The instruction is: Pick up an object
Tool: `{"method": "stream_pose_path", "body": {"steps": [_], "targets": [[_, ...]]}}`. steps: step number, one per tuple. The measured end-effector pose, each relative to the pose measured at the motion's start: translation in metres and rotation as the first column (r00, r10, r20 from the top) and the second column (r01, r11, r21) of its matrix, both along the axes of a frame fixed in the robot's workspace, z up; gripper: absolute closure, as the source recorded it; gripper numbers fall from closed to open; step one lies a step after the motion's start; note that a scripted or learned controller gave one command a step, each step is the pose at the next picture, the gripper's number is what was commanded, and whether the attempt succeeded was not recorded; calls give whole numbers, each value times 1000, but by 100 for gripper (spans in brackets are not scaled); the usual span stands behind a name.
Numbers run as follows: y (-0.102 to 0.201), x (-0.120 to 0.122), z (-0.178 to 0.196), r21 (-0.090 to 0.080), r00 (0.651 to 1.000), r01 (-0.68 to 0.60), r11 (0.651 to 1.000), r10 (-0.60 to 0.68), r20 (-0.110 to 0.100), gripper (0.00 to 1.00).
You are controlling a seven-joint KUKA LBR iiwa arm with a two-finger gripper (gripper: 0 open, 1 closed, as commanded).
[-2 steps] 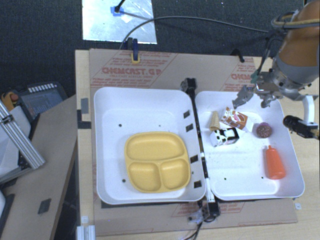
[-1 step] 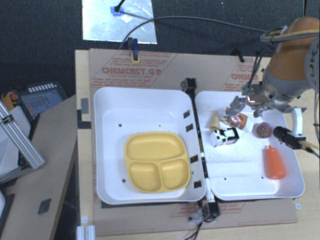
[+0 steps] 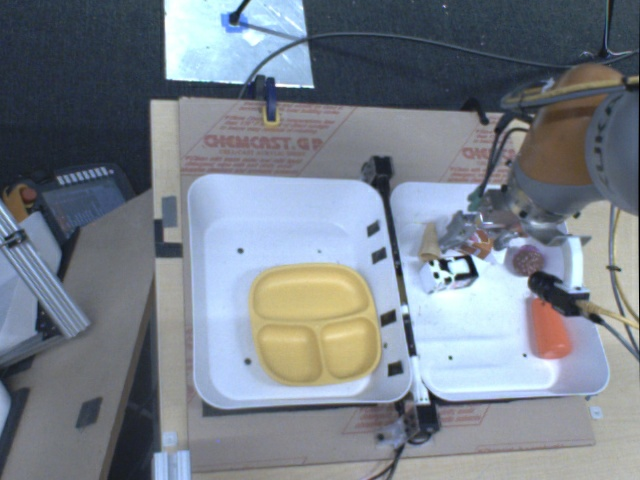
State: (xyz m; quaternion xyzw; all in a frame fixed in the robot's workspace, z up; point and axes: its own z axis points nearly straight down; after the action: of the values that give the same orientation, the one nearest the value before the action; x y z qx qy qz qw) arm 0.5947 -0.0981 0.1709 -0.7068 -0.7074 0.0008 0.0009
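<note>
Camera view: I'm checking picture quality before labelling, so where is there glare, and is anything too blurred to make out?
Camera view: glare washes out the right bin floor around the black-and-white toy; the metal sheet at top reflects brightly; the yellow tray is evenly lit and sharp; the gripper is soft and cluttered, too unclear to read.

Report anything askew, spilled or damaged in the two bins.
Nothing looks spilled or broken. The yellow divided tray lies flat in the left bin. In the right bin, the orange object lies on its side, and small items cluster loosely beside the gripper, including a black-and-white toy.
</note>
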Motion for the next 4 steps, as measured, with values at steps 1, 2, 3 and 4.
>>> {"method": "stream_pose_path", "body": {"steps": [1, 2, 3, 4], "targets": [[-6, 2, -55, 0, 1000, 1, 1000, -1, 9, 0], [-6, 5, -39, -2, 1000, -1, 1000, 1, 21, 100], [-2, 15, 20, -1, 1000, -4, 1000, 4, 10, 100], [-2, 17, 75, -2, 1000, -4, 1000, 4, 10, 100]]}}
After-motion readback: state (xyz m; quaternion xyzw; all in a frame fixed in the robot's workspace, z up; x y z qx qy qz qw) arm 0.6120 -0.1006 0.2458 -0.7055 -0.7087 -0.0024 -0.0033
